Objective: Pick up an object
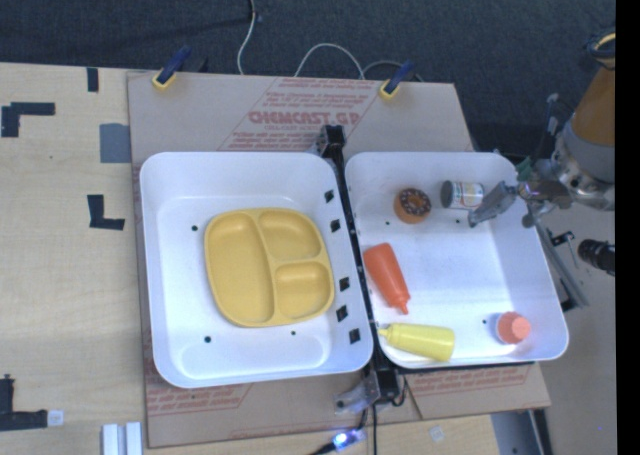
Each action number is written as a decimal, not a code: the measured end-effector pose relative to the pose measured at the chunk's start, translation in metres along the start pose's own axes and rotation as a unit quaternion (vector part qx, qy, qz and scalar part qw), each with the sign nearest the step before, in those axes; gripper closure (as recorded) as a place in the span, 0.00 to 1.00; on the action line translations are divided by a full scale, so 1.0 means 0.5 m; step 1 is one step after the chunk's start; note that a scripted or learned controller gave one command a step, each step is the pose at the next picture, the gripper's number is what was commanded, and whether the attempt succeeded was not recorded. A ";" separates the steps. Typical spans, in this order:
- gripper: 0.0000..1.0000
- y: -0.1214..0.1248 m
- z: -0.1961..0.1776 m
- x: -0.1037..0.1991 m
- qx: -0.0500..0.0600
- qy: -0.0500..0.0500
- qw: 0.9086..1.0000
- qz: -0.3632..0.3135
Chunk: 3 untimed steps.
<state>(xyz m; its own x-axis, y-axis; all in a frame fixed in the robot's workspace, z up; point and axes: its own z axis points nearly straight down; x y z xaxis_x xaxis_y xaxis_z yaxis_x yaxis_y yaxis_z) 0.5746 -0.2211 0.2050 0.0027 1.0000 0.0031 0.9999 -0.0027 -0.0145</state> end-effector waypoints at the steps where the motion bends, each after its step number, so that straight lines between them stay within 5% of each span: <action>1: 0.00 0.006 -0.016 0.001 -0.007 -0.002 1.000 -0.002; 3: 0.00 -0.014 0.204 0.029 -0.003 -0.001 1.000 -0.002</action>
<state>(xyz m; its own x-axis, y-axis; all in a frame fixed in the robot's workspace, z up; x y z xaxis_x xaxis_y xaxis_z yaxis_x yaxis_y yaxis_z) 0.5663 -0.2064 0.1034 -0.0017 1.0000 0.0018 1.0000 0.0018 -0.0079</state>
